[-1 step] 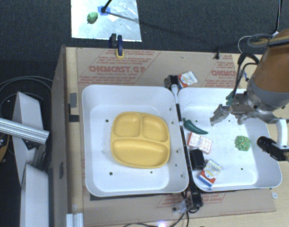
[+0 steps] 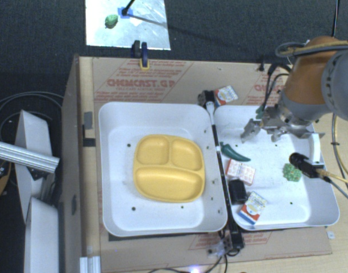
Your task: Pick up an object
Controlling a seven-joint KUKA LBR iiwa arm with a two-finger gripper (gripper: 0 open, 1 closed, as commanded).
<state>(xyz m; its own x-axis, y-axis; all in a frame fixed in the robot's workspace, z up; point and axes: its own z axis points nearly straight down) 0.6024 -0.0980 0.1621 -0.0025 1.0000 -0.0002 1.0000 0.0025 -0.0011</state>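
Two shallow white bins sit side by side on a printed cardboard sheet (image 2: 145,79) that covers the bench.

Left bin (image 2: 114,129): holds one yellow divided plate (image 2: 168,168), lying flat near the middle, three compartments facing up.

Right bin (image 2: 324,209): holds the loose items.
- Dark green pepper-shaped piece (image 2: 234,152), by the left wall, lying on its side.
- Red-and-white packet (image 2: 241,172), just below the pepper piece, flat.
- Small black block (image 2: 237,191), below that packet and tight against the wall between the bins.
- Blue-edged packet (image 2: 251,206), near the front left corner, tilted, just beside the black block.
- Green broccoli-like lump (image 2: 291,172), alone on the right half of the floor, well apart from the packets.

A third packet (image 2: 225,94) lies outside the bins on the cardboard, beyond the right bin's far left corner.

The arm comes in from the right, its orange band above the wrist. The gripper (image 2: 260,135) is over the far half of the right bin, above bare floor. Its fingers (image 2: 248,132) stand spread apart with nothing between them. The pepper piece is the nearest item, off to the lower left of the gripper and not touching it. Every item rests on the bin floor.
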